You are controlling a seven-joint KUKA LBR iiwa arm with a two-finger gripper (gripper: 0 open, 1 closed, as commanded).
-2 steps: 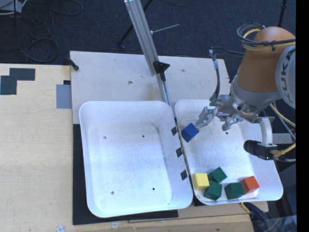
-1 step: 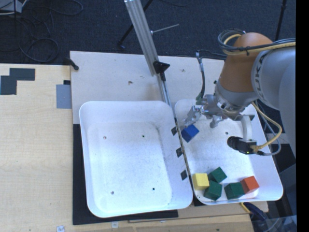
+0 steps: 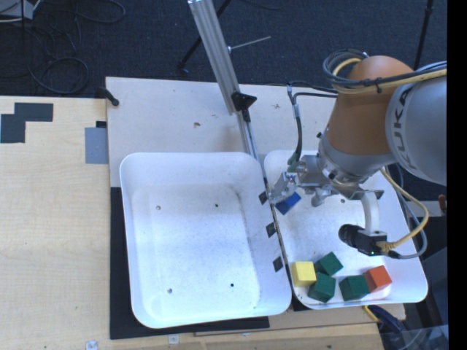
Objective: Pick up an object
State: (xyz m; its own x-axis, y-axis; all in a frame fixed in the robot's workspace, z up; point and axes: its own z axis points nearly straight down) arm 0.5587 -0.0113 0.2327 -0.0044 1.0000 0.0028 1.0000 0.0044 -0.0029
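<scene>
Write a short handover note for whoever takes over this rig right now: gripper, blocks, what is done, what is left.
Gripper: low at the upper left of the right bin, next to the wall shared with the left bin. A blue block sits at its tip; whether it is actually gripped cannot be told from this view.
Other blocks: all at the right bin's near edge: yellow block, three green blocks, orange block.
Done: arm is over the blue block.
Left: confirm the grasp and lift; nothing is clearly picked up yet.
</scene>
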